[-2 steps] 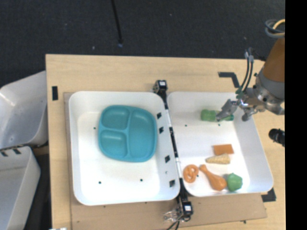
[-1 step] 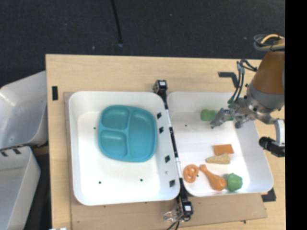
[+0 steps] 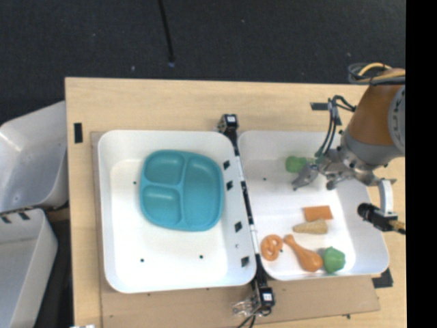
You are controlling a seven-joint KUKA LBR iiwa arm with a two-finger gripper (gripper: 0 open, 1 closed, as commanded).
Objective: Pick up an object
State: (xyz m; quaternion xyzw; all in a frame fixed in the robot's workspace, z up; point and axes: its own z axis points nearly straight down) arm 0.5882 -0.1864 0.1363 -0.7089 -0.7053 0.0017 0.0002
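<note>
2 white bins [image 3: 109, 203] hold 1 teal plate [image 3: 182, 188] and 6 toys [image 3: 317, 214] (all food-shaped).

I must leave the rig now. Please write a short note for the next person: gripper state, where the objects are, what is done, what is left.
Gripper: over the right bin, beside the small green object; nothing seen between its fingers.
Right bin, near end: orange block, beige piece, orange pretzel, drumstick, green ball.
Left bin: teal divided plate.
Done: no pick yet.
Left: grasp and lift one object.
</note>
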